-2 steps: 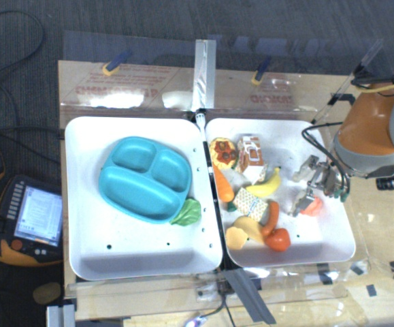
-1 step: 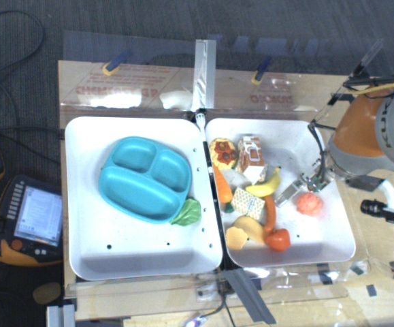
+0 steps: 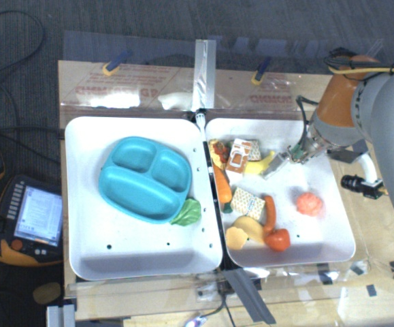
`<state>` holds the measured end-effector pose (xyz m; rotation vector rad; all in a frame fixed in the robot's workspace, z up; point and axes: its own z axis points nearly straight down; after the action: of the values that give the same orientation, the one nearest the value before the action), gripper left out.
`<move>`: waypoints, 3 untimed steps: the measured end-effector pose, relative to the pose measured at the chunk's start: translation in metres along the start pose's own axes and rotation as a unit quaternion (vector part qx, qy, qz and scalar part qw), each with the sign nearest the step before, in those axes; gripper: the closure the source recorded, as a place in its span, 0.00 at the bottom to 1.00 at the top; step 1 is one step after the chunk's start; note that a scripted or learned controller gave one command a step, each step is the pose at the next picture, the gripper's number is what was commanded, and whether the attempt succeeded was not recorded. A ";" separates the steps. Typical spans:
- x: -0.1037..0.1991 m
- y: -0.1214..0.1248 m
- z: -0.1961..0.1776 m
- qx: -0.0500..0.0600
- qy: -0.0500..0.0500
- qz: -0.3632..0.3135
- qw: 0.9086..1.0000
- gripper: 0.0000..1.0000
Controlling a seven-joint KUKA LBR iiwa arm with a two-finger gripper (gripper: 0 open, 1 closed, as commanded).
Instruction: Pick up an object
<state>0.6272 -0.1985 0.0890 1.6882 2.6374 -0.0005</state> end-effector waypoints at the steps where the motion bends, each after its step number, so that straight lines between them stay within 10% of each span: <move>1: 0.037 0.016 -0.011 0.004 0.004 0.020 1.000 0.00; 3: 0.003 0.042 0.004 0.020 0.010 0.296 0.955 0.00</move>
<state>0.6639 -0.1781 0.0855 2.4223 2.0451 -0.0310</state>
